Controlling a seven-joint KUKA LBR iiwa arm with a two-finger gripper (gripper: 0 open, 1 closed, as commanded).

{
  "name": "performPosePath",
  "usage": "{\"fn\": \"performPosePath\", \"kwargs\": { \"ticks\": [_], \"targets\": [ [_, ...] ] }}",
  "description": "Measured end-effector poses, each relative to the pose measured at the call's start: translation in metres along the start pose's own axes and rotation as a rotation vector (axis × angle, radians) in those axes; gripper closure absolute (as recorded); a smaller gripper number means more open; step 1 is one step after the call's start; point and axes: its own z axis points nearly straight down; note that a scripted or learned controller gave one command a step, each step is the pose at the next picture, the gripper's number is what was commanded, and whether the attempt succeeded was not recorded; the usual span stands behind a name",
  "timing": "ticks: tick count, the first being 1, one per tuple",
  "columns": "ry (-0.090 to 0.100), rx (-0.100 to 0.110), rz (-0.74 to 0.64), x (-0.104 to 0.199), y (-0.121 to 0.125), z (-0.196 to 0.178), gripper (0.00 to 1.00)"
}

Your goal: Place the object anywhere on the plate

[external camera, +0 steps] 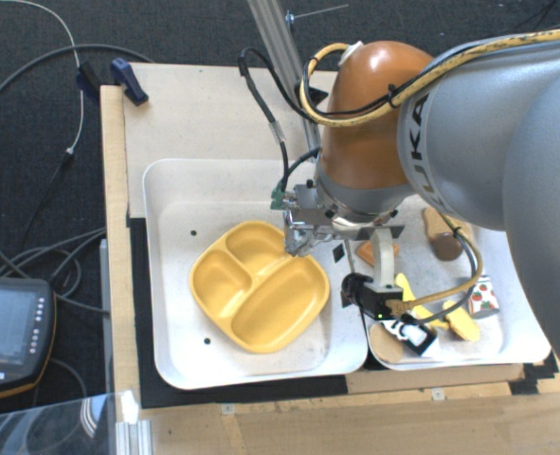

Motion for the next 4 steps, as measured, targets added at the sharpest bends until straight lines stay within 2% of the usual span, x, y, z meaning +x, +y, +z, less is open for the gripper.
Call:
{"fn": "performPosePath", "kwargs": {
  "ticks": [1, 2, 3, 4],
  "targets": [
    [0.003, -0.017, -0.002, 0.036, 0.024, -0.074, 1.0],
    [0.001, -0.019, 0.007, -0.015, 0.002, -0.172, 1.0],
    [-0.003, 0.0, 0.007, -0.032, 0.038, -0.101, 1.0],
    [-0.001, 0.003, 0.0, 0.021, -0.001, 0.005, 1.0]
  ]
}}
